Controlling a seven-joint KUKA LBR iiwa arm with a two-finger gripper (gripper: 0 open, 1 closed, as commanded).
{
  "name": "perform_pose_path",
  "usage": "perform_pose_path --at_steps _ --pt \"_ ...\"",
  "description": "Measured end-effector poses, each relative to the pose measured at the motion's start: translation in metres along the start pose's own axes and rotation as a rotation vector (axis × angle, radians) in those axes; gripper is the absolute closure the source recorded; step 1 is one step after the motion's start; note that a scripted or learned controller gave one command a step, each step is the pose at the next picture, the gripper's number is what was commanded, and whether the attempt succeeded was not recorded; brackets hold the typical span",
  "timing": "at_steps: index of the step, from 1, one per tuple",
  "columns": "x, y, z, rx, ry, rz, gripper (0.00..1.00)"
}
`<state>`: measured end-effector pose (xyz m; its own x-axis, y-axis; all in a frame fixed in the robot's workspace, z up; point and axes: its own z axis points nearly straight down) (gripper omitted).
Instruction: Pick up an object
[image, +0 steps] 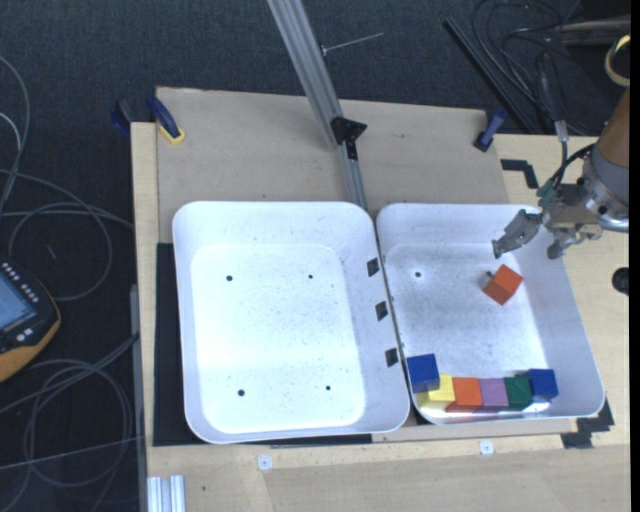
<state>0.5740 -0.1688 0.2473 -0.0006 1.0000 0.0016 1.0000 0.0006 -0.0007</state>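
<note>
The gripper (536, 236) hangs at the right of the frame over the upper edge of the right bin (440, 222), and its jaws stand apart with nothing between them. The nearest thing to take is the orange block (503, 284), which sits alone in the upper right part of that bin, just below and a little left of the gripper, apart from it and turned at an angle to the bin walls. A row of other blocks lies packed against the bin's lower wall: a blue block (423, 371), a yellow block (438, 390), a second orange block (466, 392), a purple block (494, 392), a green block (518, 389) and another blue block (542, 382). The lone block looks the better choice, since it has free room on every side. To do this well, the jaws should be centred over it, turned to meet two flat faces rather than corners, lowered until they straddle it, and closed only then. The left bin (200, 225) plays no part.
</note>
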Motion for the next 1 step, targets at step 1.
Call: perform_pose_path --at_steps 1 --pt "0.0057 0.0229 0.1112 0.008 0.002 -0.002 0.00"
